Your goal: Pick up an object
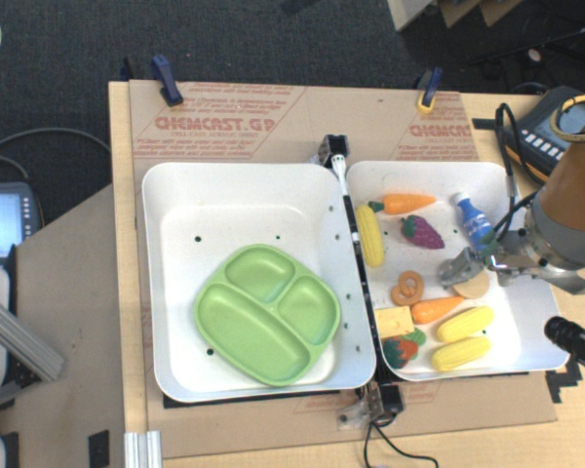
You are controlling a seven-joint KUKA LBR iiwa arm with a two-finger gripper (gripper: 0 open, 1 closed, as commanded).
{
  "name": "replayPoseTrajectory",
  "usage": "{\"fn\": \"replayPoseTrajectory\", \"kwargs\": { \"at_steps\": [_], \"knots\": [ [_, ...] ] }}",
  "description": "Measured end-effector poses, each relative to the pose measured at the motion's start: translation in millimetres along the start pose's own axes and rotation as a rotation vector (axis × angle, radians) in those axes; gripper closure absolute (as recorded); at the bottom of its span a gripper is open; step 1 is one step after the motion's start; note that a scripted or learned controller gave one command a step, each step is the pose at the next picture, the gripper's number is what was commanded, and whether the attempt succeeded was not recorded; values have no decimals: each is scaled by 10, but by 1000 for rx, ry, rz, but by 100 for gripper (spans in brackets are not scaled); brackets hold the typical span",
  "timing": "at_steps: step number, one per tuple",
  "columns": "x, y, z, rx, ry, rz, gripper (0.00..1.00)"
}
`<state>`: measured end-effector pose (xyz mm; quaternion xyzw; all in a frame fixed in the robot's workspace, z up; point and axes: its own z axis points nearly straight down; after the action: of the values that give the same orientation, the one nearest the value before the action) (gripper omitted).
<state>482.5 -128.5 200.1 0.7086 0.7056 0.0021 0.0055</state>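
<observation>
Toy foods fill the right bin [526,364]; the gripper [465,269] hangs low among them, just above a tan disc [473,286] and beside the orange carrot [436,309]. Whether its fingers are spread or pressed together I cannot tell. These pieces look like light, stiff, smooth plastic, likely slippery; the carrot's thick middle, taken across its width, seems the safest hold.

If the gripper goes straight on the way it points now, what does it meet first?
Probably the pretzel: the gripper points left and slightly down toward it. Depth is unclear, so it might pass above it.
</observation>
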Motion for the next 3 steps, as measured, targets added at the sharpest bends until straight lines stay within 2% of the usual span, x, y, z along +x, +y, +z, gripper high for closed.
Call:
{"fn": "replayPoseTrajectory", "kwargs": {
  "at_steps": [1, 2, 3],
  "knots": [
    [-236, 740, 324, 6, 1, -7, 0],
    [-163, 1425, 1171, 8, 4, -8, 0],
    [-172, 1623, -722, -11, -1, -7, 0]
  ]
}}
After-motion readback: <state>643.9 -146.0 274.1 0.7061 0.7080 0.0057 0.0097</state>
